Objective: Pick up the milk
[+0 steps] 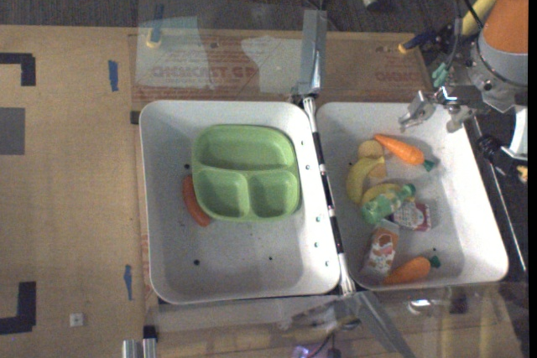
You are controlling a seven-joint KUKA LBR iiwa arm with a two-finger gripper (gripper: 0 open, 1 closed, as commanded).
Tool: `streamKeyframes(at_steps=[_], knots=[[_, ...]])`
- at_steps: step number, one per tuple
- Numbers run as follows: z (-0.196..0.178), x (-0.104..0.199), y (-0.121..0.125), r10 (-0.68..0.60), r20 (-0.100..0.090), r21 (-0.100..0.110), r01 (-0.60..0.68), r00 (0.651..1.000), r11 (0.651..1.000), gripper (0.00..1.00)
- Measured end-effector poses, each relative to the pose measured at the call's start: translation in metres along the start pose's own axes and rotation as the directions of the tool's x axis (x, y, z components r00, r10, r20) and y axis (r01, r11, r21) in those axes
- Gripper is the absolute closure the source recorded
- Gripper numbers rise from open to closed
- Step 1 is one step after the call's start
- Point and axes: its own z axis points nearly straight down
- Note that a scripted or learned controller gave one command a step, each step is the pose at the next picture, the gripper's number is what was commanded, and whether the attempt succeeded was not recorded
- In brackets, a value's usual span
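Milk sits in the lower part of the right bin, lying flat as a small carton with a red-and-white face, so you would have to come down on its broad side. It is crowded: an orange carrot lies just beside it at lower right, a small red-and-white packet sits just above it, and a green bottle lies near its upper end. Further up the bin you have a banana and a second carrot. Claw hangs at the upper right of the frame, over the top rim of the right bin, well apart from the milk; whether its fingers stand wide or narrow you cannot tell from this view, and nothing shows between them. Left bin holds a green divided plate with something orange tucked against its left edge; none of that bears on the job. Judged from here, the reach has not begun: the arm must travel down-frame and left to get above the carton.
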Motion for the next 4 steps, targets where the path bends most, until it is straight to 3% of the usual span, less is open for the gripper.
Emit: streamKeyframes(at_steps=[1, 2, 3, 4], knots=[[0.064, 0.111, -0.017, -0.089, -0.001, 0.001, 0.089, 0.996, 0.996, 0.0], [0.084, 0.075, -0.12, -0.13, -0.001, 0.002, 0.13, 0.991, 0.991, 0.0], [0.176, 0.028, -0.115, -0.357, 0.004, -0.015, 0.357, 0.934, 0.934, 0.0], [0.164, 0.026, -0.113, -0.352, 0.011, -0.021, 0.352, 0.936, 0.936, 1.0]])
